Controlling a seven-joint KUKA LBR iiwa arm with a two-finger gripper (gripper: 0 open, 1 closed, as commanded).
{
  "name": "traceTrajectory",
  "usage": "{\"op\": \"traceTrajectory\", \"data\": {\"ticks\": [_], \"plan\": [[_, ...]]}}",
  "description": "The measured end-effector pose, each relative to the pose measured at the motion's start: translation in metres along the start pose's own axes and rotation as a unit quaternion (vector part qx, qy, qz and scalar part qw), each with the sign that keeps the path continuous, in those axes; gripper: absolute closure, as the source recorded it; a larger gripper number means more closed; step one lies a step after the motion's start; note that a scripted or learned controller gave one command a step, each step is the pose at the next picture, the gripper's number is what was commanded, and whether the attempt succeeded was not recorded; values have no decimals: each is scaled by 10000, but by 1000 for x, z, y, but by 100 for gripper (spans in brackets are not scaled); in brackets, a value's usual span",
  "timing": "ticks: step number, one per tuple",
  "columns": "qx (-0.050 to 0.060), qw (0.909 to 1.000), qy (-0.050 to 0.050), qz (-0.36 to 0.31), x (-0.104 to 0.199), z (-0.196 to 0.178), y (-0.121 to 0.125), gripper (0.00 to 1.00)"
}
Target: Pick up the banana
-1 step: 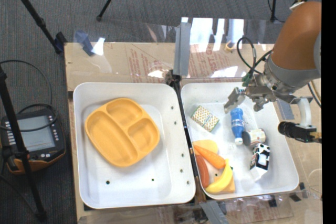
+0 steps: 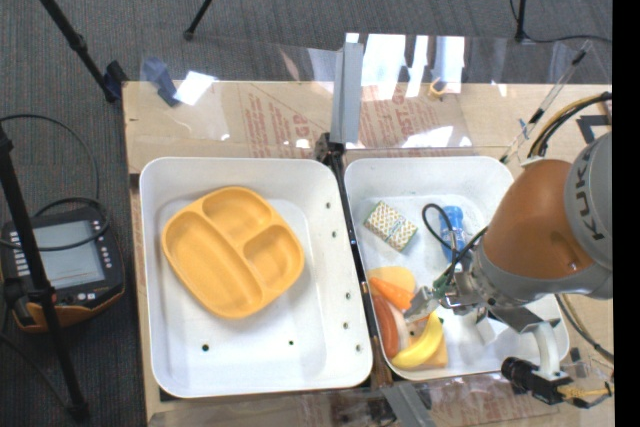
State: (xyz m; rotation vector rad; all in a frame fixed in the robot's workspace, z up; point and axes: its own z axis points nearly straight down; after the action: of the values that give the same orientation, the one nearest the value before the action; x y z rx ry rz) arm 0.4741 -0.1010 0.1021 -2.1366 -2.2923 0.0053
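The yellow banana (image 2: 426, 346) lies in the near left corner of the right bin (image 2: 500, 177), against the front wall. My gripper (image 2: 440, 299) hangs low just above and slightly behind it, under the arm's orange band (image 2: 535, 227). Whether it touches the banana I cannot tell. The arm covers the bin's right side.
Beside the banana lie an orange piece (image 2: 395, 284) and a reddish piece (image 2: 388, 320). Further back are a patterned block (image 2: 390, 226) and a blue item with a black loop (image 2: 449, 221). The left bin (image 2: 170, 180) holds a yellow divided plate (image 2: 233, 250).
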Motion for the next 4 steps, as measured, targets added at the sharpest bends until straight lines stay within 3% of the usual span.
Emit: {"op": "traceTrajectory", "data": {"ticks": [1,2,3,4], "plan": [[-26,9910,-12,-1336,-53,15,-2,0],[-17,9913,1,-1316,-53,7,-2,100],[-24,9920,-13,-1265,-34,-90,17,100],[-25,9921,-13,-1258,-35,-91,17,0]]}}
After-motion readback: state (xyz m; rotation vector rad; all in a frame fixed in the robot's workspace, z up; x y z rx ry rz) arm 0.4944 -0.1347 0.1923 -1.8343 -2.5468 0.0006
